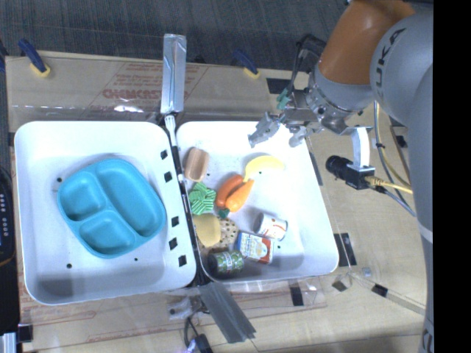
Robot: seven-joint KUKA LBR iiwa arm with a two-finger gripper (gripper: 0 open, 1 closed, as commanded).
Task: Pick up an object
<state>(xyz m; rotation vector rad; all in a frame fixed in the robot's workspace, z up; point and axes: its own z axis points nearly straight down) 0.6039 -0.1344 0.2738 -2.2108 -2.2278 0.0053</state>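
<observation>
"ku" on arm [401, 57].

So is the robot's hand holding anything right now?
End effector: open, holding nothing, its fingers spread above the far edge of the right bin, just beyond the banana.

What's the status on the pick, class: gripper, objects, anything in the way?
Gripper open, above right bin's far edge, holding nothing. Banana and carrot nearest below. Nothing in the way.
</observation>
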